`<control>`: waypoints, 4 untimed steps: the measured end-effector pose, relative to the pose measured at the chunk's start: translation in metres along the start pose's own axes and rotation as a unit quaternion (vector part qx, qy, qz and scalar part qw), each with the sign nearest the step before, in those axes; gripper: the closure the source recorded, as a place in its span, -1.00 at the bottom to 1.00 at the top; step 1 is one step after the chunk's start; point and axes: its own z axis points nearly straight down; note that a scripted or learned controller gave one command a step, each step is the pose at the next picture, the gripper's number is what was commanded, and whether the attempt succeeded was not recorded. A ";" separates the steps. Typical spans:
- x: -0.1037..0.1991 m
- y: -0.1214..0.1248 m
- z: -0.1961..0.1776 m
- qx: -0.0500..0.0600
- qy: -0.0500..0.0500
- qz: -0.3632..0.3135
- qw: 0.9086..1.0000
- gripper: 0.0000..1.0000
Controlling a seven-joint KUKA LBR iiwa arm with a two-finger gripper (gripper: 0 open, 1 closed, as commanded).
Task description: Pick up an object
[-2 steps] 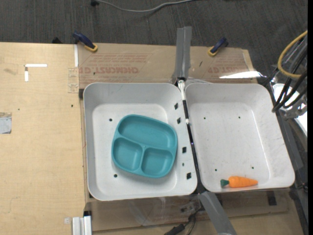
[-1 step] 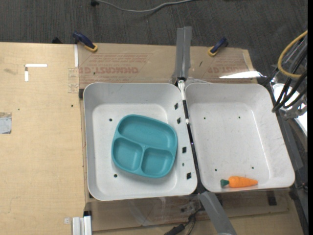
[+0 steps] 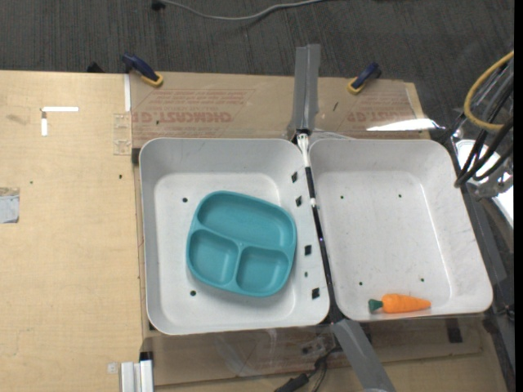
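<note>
While two shallow white bins sit side by side on the bench (image 3: 65, 219), the left bin (image 3: 151, 243) holds a teal divided plate (image 3: 242, 243) lying flat, slightly rotated, near its centre. The right bin (image 3: 458, 219) contains a toy carrot (image 3: 399, 304) resting on its side against the near wall, green top pointing left. Cables and arm hardware (image 3: 489, 137) show at the right edge; the gripper's state cannot be told.
</note>
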 end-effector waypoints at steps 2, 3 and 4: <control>0.000 0.000 0.000 0.000 0.000 0.000 1.000 -1.00; 0.000 0.000 0.000 0.000 0.000 0.000 1.000 -1.00; 0.000 0.000 0.000 0.000 0.000 0.000 1.000 -1.00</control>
